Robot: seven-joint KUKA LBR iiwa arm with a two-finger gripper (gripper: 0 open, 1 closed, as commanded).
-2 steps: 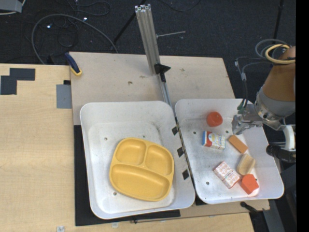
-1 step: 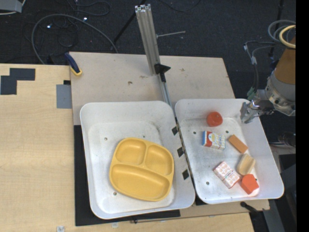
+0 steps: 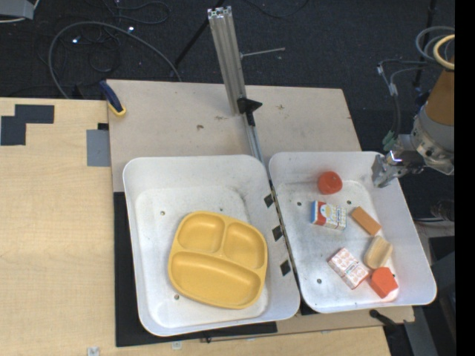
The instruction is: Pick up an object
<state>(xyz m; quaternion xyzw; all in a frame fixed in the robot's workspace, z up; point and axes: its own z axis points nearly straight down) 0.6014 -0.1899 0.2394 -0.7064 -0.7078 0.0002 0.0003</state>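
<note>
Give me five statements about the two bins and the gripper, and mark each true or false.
1. The yellow divided plate lies in the left bin. True.
2. The red round object lies in the left bin. False: it is in the right bin.
3. The gripper is above the right bin's far right corner. True.
4. The gripper holds the small carton. False: the carton lies on the bin floor.
5. The yellow plate has one compartment. False: three.

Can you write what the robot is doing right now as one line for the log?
end effector: over right bin's far right edge | holding: nothing seen | yellow tray: left bin
</note>
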